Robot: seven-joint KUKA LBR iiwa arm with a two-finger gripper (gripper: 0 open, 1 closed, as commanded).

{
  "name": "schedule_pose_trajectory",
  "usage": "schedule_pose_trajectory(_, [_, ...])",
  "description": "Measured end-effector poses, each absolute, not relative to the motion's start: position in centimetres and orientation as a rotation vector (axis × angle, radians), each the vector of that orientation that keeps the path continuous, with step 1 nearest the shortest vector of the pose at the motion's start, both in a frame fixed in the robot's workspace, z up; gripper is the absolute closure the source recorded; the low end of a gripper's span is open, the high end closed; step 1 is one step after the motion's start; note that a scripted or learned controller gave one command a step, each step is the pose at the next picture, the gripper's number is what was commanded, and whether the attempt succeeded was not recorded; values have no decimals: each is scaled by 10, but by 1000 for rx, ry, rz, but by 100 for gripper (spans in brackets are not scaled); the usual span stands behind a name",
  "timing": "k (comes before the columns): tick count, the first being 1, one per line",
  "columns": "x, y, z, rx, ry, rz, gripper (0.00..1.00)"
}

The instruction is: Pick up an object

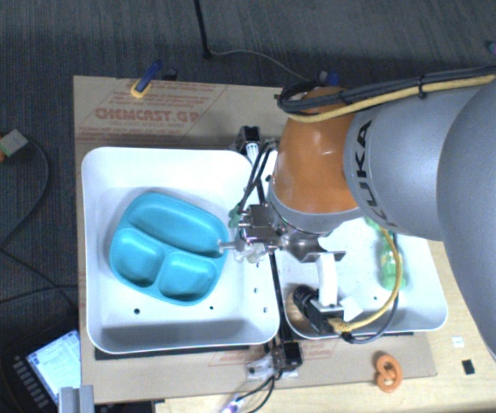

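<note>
blue divided plate (168, 246), flat, left bin (110, 166)

I see my gripper (246, 246) at the right rim of a blue three-compartment plastic tray (168, 246) lying in the left white bin (101, 231).

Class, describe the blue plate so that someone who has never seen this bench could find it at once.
Start at the two white bins side by side and take the left bin. Lying in it is the blue divided plate, rounded, with three compartments. Nothing else in that bin is bright turquoise, and its right edge lies close to the arm's gripper.
</note>
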State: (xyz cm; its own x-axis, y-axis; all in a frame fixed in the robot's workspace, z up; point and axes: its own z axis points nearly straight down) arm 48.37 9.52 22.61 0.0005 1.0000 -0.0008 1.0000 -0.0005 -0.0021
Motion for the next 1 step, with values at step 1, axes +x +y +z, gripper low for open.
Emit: schedule_pose_trajectory(1, [536,54,264,-2223,-2222,1,100])
